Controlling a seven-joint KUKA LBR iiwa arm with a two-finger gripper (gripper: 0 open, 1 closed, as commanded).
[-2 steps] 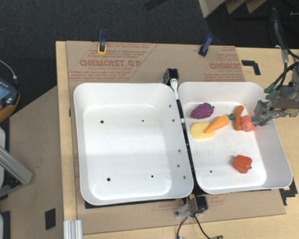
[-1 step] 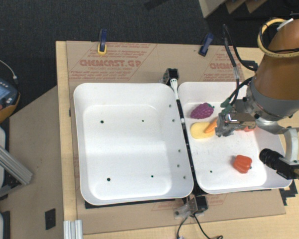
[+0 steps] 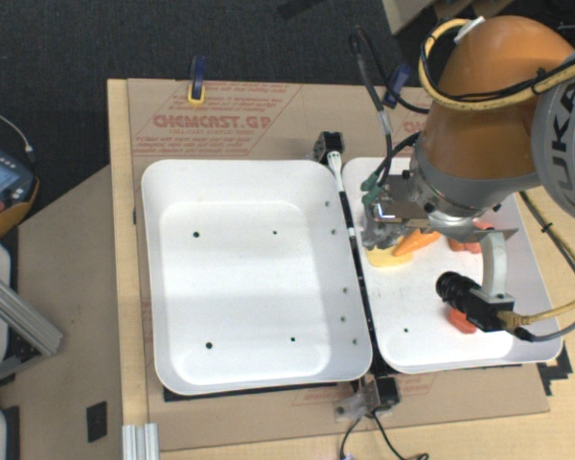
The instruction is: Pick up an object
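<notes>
Hovering over the right bin (image 3: pixel 402 348), my claw (image 3: pixel 383 220) hides beneath my wrist; whether it grips anything, I cannot tell.

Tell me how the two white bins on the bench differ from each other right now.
The left bin lies fully in the open, while the right bin is partly covered by the robot's arm. The left bin shows bare white floor with a few dark dots; the right bin holds small things, among them a pale yellow piece and orange pieces. Both are shallow, white, round-cornered, and sit side by side.
</notes>
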